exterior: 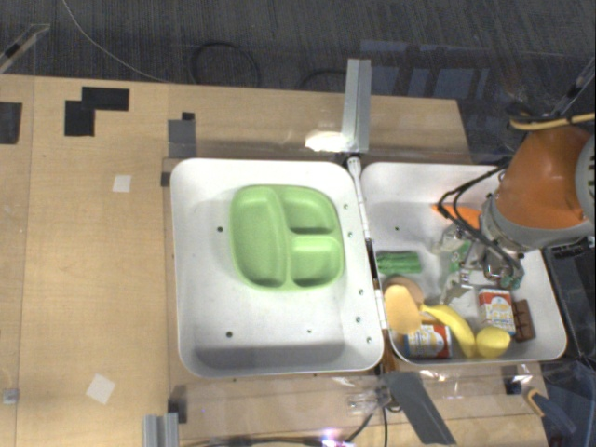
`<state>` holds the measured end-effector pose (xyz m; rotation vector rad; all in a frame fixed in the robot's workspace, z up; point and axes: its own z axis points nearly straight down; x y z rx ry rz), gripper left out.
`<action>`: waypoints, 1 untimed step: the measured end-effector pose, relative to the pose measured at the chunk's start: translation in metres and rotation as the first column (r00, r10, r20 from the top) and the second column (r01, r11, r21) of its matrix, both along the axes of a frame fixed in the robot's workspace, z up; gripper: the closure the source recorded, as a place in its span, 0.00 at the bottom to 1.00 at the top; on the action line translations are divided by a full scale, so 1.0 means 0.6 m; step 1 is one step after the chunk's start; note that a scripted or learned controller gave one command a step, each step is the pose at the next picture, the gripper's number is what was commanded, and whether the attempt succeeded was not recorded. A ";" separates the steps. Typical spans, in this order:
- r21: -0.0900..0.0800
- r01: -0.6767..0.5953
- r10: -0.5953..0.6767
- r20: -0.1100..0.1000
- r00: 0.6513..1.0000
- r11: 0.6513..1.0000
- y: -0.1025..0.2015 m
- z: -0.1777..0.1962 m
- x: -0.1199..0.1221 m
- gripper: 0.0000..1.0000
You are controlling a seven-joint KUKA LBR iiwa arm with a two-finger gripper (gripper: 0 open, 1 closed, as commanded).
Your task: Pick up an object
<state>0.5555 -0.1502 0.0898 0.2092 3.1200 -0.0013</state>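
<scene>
Claw (475,270) is down inside the right bin (410,189), hanging off the orange-banded arm (545,189) coming in from the right. Can't tell the claw's state from this angle, the metal parts blur together. Nothing visibly between its tips. Objects cluster toward the camera and left of the claw: yellow banana (453,320) just below it, lemon (493,342) below and slightly right, red-and-white carton (496,309) just below-right, brown bar (524,318) further right of that. Can with a label (427,342) sits below-left, tan rounded item (402,308) left of the banana, green object (399,263) left of the claw near the bin divider. An orange thing (463,216) lies just above the claw, partly hidden by cables. Left bin (200,324), well left of the claw, holds 1 green divided tray (284,236) with 3 compartments.
</scene>
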 end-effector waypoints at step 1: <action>0.003 -0.017 0.017 0.000 1.000 1.000 0.065 -0.002 0.119 0.00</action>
